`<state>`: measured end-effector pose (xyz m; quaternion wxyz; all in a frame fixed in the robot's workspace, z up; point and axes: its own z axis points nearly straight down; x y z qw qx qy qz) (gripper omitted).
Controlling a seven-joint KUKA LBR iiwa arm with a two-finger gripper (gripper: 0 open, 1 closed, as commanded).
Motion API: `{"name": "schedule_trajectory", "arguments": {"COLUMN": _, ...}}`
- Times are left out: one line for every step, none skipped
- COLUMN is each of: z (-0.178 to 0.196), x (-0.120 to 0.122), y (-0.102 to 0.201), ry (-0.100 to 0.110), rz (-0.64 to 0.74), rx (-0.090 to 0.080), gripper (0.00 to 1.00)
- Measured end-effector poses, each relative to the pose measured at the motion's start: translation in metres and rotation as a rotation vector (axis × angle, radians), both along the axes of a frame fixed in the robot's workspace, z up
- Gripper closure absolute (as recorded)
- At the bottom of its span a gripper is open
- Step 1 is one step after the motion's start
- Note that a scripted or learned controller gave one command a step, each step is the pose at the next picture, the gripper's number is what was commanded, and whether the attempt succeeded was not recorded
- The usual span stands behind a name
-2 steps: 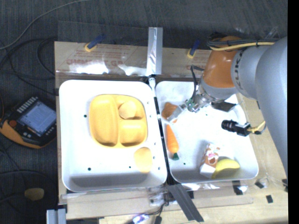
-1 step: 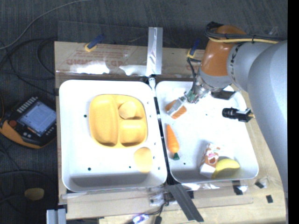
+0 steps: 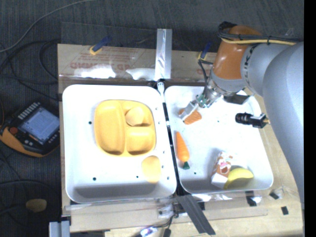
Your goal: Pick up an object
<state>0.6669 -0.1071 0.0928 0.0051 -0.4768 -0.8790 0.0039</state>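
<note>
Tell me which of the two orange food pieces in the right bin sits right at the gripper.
The short orange wedge at the gripper, near the right bin's upper left. The long carrot lies apart, lower along the divider.

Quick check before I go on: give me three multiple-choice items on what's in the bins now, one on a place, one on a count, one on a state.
1. Where does the yellow tray lie?
A. in the left bin
B. in the right bin
C. on the floor

2. How many compartments does the tray have?
A. one
B. three
C. six

3. How does the carrot lie?
A. standing on its tip
B. flat in the right bin by the divider
C. inside the tray

Answers:
1 A: the tray fills the middle of the left bin.
2 B: one long compartment on the left and two smaller ones on the right.
3 B: it lies lengthwise on the bin floor, below the gripper, which hovers at an orange piece.
</note>
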Motion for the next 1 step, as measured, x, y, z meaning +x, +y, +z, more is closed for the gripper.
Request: {"name": "schedule_trajectory", "arguments": {"z": 0.0912, "x": -0.0307, "y": 0.0629, "ry": -0.014, "rz": -0.012, "rx": 0.002, "gripper": 1.00}}
